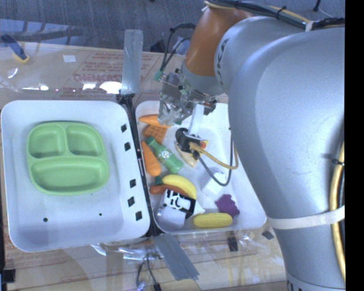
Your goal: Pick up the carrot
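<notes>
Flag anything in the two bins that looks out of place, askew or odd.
Nothing looks spilled or damaged. The right bin is crowded: the carrot, green bottle, banana and corn cob lie jumbled, touching or overlapping. The green divided plate sits flat in the left bin. The gripper hangs over the pile's far end.

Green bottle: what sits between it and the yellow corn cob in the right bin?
In the camera view, a yellow banana and a black-and-white box lie between them.
</notes>
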Available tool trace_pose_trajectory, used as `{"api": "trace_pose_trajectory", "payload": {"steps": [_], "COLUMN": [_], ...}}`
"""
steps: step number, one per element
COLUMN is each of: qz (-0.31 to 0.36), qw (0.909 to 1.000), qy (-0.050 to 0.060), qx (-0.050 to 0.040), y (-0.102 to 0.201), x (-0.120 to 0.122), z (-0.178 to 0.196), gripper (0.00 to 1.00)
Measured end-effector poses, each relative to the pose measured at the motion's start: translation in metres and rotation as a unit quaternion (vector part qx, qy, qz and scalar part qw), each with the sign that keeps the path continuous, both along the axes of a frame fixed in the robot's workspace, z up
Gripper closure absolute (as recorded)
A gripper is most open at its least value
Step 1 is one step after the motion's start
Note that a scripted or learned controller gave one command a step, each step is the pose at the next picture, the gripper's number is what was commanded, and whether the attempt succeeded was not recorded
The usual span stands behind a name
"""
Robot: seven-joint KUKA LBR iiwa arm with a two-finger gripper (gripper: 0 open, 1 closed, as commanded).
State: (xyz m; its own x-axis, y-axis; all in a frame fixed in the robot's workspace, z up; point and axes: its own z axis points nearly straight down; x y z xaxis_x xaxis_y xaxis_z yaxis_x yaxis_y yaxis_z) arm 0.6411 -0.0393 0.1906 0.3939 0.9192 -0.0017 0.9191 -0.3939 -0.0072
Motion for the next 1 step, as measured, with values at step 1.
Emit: {"api": "trace_pose_trajectory", "payload": {"steps": [1], "qz": [-0.059], "qw": [0.9982], "qy": [0.002], "qx": [-0.0008], "y": [-0.055], "x": [0.0048], "z": [-0.0635], "gripper": [0.0]}}
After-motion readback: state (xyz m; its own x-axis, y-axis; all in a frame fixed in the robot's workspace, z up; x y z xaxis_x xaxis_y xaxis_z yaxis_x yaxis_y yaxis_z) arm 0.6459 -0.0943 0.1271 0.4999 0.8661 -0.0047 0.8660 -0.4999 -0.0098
